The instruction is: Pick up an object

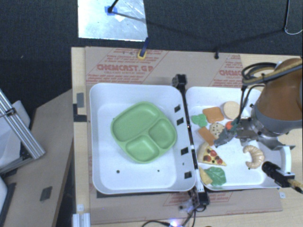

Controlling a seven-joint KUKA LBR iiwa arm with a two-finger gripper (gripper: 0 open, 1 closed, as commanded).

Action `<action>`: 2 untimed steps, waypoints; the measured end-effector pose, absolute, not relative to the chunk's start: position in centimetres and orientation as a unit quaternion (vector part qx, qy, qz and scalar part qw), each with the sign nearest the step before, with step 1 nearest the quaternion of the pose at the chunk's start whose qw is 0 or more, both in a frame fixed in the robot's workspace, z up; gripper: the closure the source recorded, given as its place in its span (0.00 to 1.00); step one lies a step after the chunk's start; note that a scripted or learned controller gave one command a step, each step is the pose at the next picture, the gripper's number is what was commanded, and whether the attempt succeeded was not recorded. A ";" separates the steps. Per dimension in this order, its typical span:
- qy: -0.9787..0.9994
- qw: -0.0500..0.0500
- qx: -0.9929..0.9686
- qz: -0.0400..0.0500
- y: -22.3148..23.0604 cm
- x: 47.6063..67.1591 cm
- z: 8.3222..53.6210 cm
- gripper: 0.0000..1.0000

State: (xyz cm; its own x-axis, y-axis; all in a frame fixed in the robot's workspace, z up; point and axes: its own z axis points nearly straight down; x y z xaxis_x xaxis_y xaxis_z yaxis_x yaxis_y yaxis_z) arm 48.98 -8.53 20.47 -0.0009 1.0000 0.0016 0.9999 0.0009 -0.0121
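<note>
The right bin (236, 96) holds several toy foods: a pizza slice (211, 155), a croissant (254, 156), a green leafy piece (215, 175), an orange slab (213, 114), a round tan bun (231, 109), a speckled cookie (217, 128), a green piece (199, 120) and an orange-brown stick (206, 135). My gripper (222, 138) hangs low over the bin's middle, just above the pizza slice and beside the cookie. Its dark fingers point down-left. I see nothing between them.
The left bin (106, 174) holds a green sectioned plate (143, 131). A black divider (185, 126) with clips runs between the bins. The orange-banded arm (279, 98) covers the right bin's far right side. A black part (279, 172) juts out near the bin's front right corner.
</note>
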 end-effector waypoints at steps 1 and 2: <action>-0.708 0.000 -0.706 0.000 -8.5 49.3 21.1 0.00; -0.708 0.001 -0.707 0.000 -8.4 49.8 16.8 0.00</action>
State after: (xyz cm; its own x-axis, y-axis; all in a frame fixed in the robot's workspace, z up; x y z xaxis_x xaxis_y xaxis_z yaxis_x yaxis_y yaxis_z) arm 49.76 -8.35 16.77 -0.0014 1.0000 0.0009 1.0000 0.0014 -0.0020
